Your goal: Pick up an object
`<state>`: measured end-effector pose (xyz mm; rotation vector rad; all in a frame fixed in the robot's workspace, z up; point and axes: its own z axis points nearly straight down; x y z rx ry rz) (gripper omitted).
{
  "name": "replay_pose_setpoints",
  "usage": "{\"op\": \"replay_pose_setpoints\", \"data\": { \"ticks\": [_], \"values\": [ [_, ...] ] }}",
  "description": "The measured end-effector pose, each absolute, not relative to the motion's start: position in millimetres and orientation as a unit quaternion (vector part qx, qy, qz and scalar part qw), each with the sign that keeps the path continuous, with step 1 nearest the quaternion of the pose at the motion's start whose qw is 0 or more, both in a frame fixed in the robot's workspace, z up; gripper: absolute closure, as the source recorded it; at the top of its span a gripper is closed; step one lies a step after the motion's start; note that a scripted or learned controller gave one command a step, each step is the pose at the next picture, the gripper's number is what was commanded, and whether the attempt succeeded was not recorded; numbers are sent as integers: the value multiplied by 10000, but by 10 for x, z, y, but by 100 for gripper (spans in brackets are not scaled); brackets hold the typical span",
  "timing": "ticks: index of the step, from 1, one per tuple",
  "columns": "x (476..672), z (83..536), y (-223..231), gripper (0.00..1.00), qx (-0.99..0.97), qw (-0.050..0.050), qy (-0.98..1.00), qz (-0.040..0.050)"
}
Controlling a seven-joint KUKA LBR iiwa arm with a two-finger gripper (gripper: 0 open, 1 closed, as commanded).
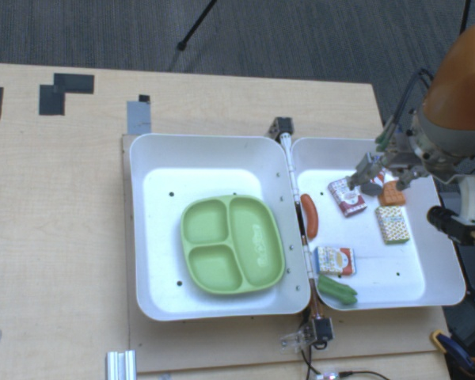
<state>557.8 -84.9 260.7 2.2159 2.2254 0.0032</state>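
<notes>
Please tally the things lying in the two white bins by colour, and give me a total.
Green: 2, the divided plate and the cucumber
Red or orange: 3, the sausage, the red-and-white packet, the orange block
Cream, speckled: 1, the cracker pack
Blue-white-orange: 1, the small carton
Total: 7

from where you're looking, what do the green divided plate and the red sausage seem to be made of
The green three-compartment plate looks like moulded plastic: one even pale green, rounded ridges, a soft sheen. The red sausage-shaped piece looks like smooth plastic or rubber toy food, uniform in colour with a slight gloss; which of the two I can't tell.
</notes>
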Motion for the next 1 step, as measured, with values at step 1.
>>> {"op": "replay_pose_setpoints", "data": {
  "ticks": [1],
  "values": [
    [5067,1005,-1147,0,7068,-2,7074,-3]
  ]
}}
